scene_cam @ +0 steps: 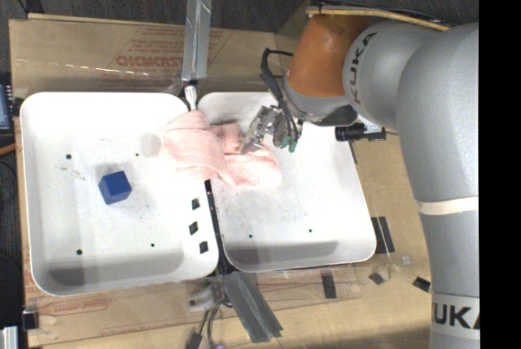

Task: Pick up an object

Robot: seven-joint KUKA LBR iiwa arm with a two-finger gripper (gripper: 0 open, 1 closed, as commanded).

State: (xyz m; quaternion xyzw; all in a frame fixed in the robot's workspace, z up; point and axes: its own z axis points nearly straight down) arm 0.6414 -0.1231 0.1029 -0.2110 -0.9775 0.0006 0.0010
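Observation:
A pink cloth (213, 150) lies draped over the divider between the two bins, with part in the left bin and part in the right bin. My gripper (267, 133) hangs over the right bin's back left area, right at the cloth's right end. Its fingers point down and left toward the cloth. A blue cube (115, 186) sits in the left bin, far from the gripper.
The left bin (49, 119) and right bin (342, 233) stand side by side on a cardboard-covered bench. A grey metal bar (196, 42) stands behind the bins near the divider. The arm's big grey body fills the right side.

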